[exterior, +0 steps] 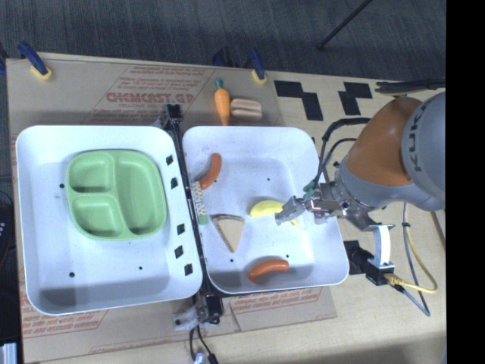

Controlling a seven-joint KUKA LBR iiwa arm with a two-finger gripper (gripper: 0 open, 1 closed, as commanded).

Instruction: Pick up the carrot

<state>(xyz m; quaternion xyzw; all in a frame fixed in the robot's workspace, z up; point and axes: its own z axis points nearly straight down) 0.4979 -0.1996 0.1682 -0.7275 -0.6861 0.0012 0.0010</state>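
Carrot point(221, 105) sits outside both bins, on the cardboard just past the right bin's point(322, 165) far rim, touching or nearly touching a small tan block point(245, 109) at its 3 o'clock. You can see its green top pointing to 12 o'clock.

Hard to read for you: the gripper point(290, 211) is small and blurred, so I cannot tell how it is set. The yellow piece point(264, 208) lies just beside the tip at 9 o'clock; contact can't be judged. The arm's point(394, 158) upper body is cut off at the frame's right side.

Relative to the gripper, the carrot is at about 11 o'clock, well apart, with the bin rim between them.

Arm pose: it comes in from 3 o'clock, orange band over the bin's right edge, wrist low, gripper pointing toward 9 o'clock over the middle of the right bin.

Also in that bin: a sausage point(210, 170) at 10 o'clock, another sausage point(268, 268) at 6 o'clock, a tan wedge point(229, 231). The left bin point(30, 203) holds a green divided plate point(117, 193).
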